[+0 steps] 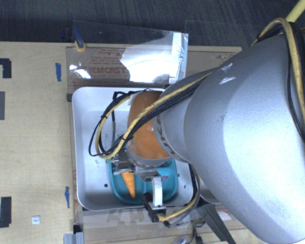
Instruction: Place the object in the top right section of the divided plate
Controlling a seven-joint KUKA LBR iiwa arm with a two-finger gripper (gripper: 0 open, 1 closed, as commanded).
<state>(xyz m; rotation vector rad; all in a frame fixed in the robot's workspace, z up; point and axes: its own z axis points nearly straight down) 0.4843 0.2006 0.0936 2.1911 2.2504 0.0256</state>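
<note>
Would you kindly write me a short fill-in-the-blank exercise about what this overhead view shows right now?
1. The divided plate under the arm is ____ in colour.
2. The small carrot-like object lying on the plate is ____.
3. The plate sits inside a shallow ____ bin.
4. The band above the arm's wrist is ____.

Missing words: teal; orange; white; orange
</note>
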